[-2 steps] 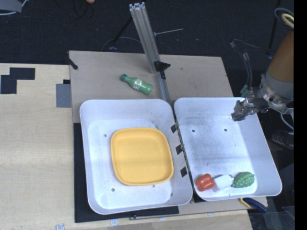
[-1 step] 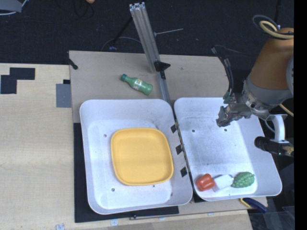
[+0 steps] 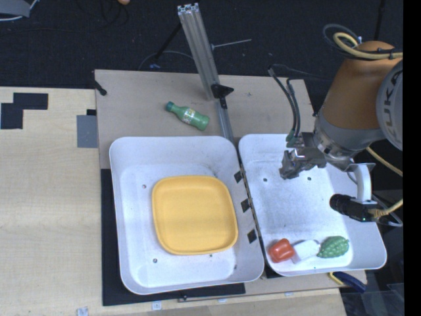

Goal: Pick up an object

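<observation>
A yellow square plate (image 3: 194,214) lies flat in the left bin (image 3: 131,157). In the right bin (image 3: 263,147), along its near edge, sit a red pepper-like toy (image 3: 281,249), a small white object (image 3: 305,249) and a green bumpy toy (image 3: 333,247). My gripper (image 3: 290,169) hangs over the far part of the right bin, well away from those three objects. I see nothing between its fingers, and their spread is hard to make out.
A green bottle (image 3: 187,116) lies on the bench behind the left bin. A slanted aluminium post (image 3: 202,45) rises behind the bins. The divider between the bins carries black clips (image 3: 245,205). Cables hang near the arm's wrist.
</observation>
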`<action>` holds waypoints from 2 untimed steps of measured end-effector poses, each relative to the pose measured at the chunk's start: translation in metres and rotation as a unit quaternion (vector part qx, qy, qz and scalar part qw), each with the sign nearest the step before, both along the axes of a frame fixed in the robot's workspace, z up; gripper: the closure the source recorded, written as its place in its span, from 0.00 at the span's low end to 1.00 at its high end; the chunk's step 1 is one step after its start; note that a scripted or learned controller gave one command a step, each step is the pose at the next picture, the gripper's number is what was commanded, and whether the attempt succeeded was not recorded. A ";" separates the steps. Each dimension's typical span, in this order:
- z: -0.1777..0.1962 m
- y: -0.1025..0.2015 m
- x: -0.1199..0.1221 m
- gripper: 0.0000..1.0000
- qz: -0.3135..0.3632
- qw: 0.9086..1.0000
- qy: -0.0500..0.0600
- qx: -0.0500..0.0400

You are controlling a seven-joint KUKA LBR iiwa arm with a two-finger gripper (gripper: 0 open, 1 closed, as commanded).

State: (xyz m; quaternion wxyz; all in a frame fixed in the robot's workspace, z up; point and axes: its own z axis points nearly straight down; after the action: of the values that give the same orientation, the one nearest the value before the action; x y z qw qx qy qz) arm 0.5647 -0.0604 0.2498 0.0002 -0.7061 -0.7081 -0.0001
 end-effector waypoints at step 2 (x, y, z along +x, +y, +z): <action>-0.011 0.099 -0.023 1.00 0.000 1.000 0.001 0.000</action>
State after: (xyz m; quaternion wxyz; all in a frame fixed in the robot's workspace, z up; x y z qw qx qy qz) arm 0.5421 0.0386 0.2383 0.0010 -0.7060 -0.7082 0.0005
